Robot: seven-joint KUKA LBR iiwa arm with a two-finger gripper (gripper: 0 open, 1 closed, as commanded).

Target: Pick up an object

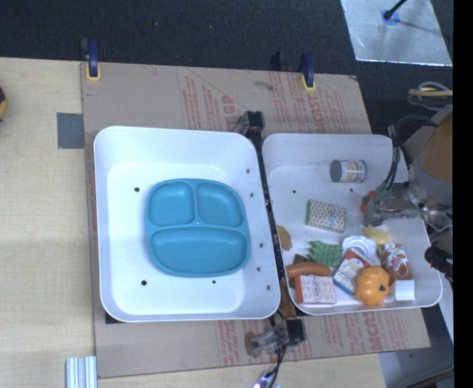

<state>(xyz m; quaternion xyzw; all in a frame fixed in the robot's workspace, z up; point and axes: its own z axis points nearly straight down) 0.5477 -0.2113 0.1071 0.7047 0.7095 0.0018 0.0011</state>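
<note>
So far, as we read it, the pick has hardly begun: the gripper (375, 208) sits low at the far right side of the right bin (301, 148), reaching in from the arm (434, 160) behind it, and we see nothing between its fingers. Whether they are spread or closed we cannot tell; that part is small and blurred against the clutter. Every candidate object lies in that bin, apparently undisturbed. Just above the tool and a little toward the bin's middle rests a small can (348, 170) on its side. To the tool's left, near it, lies a patterned square packet (326, 215). Below the tool the pile thickens: a white pouch (359, 249), a green leafy toy (327, 253), a small carton (348, 273), an orange fruit (373, 285), a red-and-white box (315, 291) and a sausage-like piece (309, 270), several of them touching or overlapping. Something pale yellow lies just below the tool, but we cannot make out what it is. Far to the tool's left, the left bin (111, 217) holds a blue divided plate (197, 226), which looks a poor target for two fingers. What remains, in our judgement, is nearly everything: settling over one item, closing on it, and lifting it free of the bin. The can or the packet, lying apart from the heap, seem the likeliest nearby choices.
</note>
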